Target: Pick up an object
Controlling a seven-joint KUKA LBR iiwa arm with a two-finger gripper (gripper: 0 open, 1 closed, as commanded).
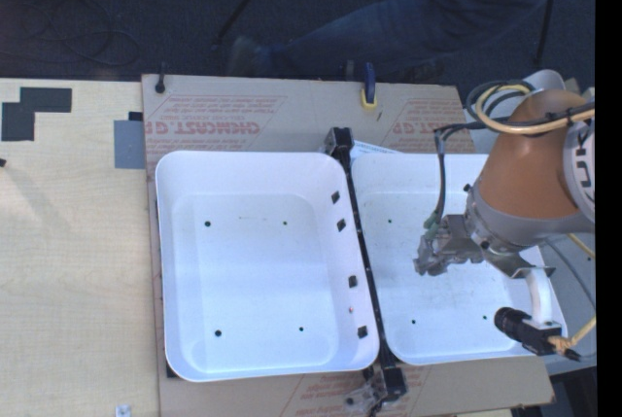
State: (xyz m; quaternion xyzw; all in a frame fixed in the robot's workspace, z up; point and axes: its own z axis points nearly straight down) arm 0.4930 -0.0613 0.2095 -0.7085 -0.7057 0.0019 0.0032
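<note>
Grey tool (433,256) hangs low near the middle of the right white bin (389,191). Whether it is clenched, released or grasping an object cannot be told, nor where that object lies. The left bin (253,269) sits alongside on the table (78,308).

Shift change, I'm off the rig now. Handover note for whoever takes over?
Tool sits low in the right bin, near its middle; open or shut can't be read from here.
Left bin shows small dark dots on its floor.
I can't make out an object to pick; anything under the tool is hidden.
Done: no pick confirmed.
Left: the whole pick.
</note>
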